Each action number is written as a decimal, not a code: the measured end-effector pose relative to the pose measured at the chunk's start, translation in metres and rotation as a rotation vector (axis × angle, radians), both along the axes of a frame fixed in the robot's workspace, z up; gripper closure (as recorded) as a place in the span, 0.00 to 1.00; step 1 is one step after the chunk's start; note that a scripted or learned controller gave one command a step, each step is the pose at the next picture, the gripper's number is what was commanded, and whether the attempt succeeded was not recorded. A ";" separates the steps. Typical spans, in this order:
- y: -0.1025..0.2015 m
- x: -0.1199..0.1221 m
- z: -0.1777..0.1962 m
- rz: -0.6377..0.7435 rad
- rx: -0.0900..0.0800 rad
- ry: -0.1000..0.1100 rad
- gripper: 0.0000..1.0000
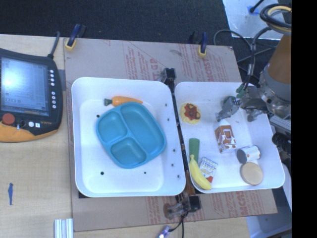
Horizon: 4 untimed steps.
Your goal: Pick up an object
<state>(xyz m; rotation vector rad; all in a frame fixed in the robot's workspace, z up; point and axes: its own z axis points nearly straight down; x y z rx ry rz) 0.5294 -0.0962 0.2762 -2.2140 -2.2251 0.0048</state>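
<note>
Two shallow white bins sit side by side on a tabletop covered by a brown board.

Left bin: a blue divided plate lies at the centre, tilted; a toy carrot lies at the plate's 12 o'clock, touching its rim.

Right bin: a small round pizza-like toy lies at 10 o'clock, near the dividing wall. A green stick and, just below it, a banana lie at 7 o'clock along the same wall. A small printed packet rests just beside the banana, at its 3 o'clock. An orange-and-white carton lies near the bin's centre. A small white can lies on its side at 4 o'clock, with a tan disc just below it.

The arm enters at 3 o'clock; its hand hangs over the right bin at 1 o'clock, above the carton. The two fingers are spread apart, with nothing between them.

A control tablet rests at the tabletop's 9 o'clock edge.
</note>
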 end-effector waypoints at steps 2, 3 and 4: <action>-0.027 0.014 -0.185 0.000 0.000 0.004 0.00; -0.029 0.015 -0.174 0.004 -0.002 0.003 1.00; 0.030 0.060 -0.084 0.000 0.001 -0.002 1.00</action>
